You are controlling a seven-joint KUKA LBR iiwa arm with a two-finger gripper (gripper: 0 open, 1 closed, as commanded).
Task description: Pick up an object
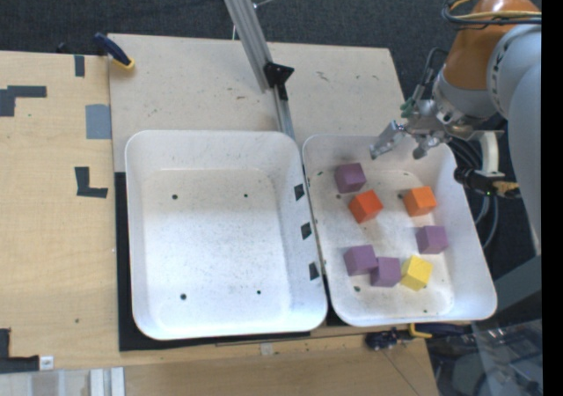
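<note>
Camera view showed the gripper [401,144] spread open, holding nothing, above the right bin [471,249]; the purple cube [350,177] looked light, rigid, graspable across opposite flat faces.

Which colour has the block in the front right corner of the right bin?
Yellow, seen in the camera view.

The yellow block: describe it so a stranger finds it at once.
Look in the right bin, the one holding coloured blocks. Go to its near end, away from the gripper. There the yellow block lies just right of a purple block, and no other block is yellow.
</note>
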